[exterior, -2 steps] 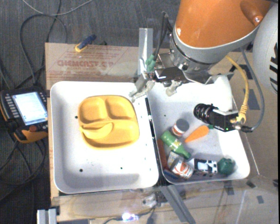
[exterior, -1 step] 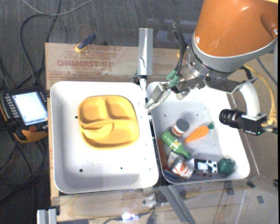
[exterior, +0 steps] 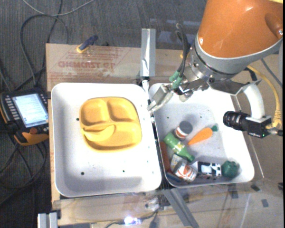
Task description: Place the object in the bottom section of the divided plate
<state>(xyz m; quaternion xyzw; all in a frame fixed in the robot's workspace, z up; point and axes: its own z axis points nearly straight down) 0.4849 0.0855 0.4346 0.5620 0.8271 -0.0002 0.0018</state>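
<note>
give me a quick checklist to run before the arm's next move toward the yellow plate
1. Divided plate sits flat in the left bin: ok.
2. Bottom section of the plate holds nothing: ok.
3. Gripper carries an object: not ok, nothing shows at its tip.
4. Jaws open or shut: cannot tell, the view is too blurred there.
5. Objects to pick are within the right bin: ok, the toy carrot, green bottle and others lie near its lower edge.
6. Gripper position: it hangs at the seam between the bins, above the right bin's upper left corner, away from the objects: not ok for a pick.
</note>
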